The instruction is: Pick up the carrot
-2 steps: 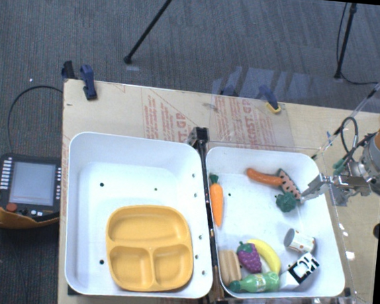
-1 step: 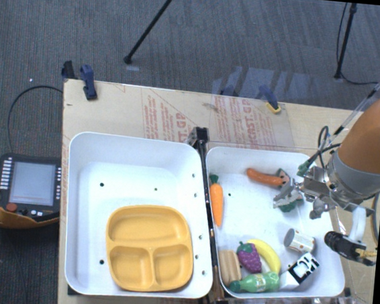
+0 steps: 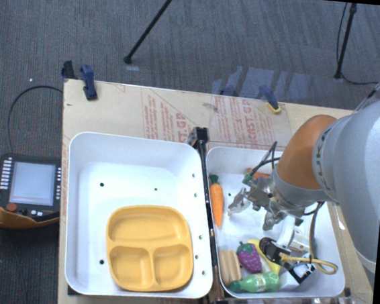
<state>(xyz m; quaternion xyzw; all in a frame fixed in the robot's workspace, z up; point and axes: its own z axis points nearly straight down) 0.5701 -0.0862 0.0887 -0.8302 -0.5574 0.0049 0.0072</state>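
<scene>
The orange carrot [image 3: 217, 203] with a green top lies lengthwise against the left wall of the right bin [image 3: 233, 160], its green end pointing to the back. My gripper [image 3: 254, 212] hangs over the middle of the right bin, a short way right of the carrot and apart from it. Its two grey fingers [image 3: 238, 201] are spread open, and nothing is between them. The arm's orange band [image 3: 302, 153] and grey body cover the bin's right side.
At the right bin's front lie purple grapes [image 3: 250, 257], a green item [image 3: 258, 282], a yellow item [image 3: 270, 256] and a tan ridged piece [image 3: 230, 267]. The left bin [image 3: 132, 155] holds a yellow divided plate [image 3: 149, 247]. A pendant [image 3: 27, 188] sits on the floor at left.
</scene>
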